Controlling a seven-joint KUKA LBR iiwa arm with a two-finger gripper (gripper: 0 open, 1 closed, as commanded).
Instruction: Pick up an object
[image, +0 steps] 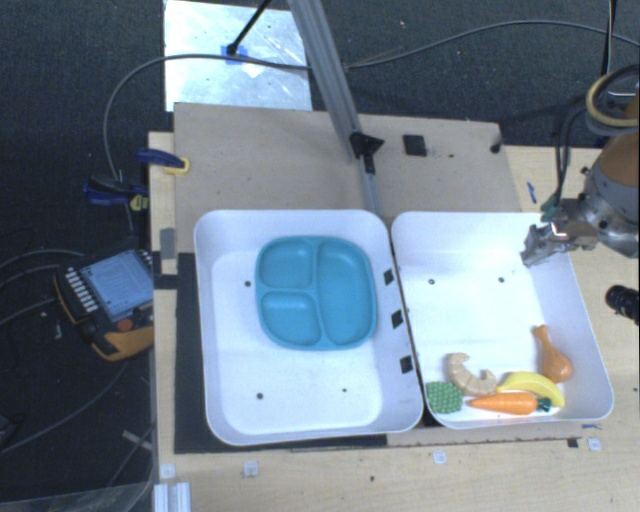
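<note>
The claw (541, 243) hangs over the right bin's (470, 260) far right rim; open or closed, I cannot tell. Toy food (505, 385) lies at the near edge.

Floor (60, 100): dark, coarse carpet, visible on the left and along the top. Bench (270, 160): flat tan board surface, worn at the edges. A shiny reflective sheet (215, 70) lies on the floor behind the bench, with blue tape on it. A grey pole (330, 70) slants down to the bench's far side. Black cables (130, 80) run across the carpet. A handheld control pendant (105, 300) lies at the left. Lighting is even and bright.
</note>
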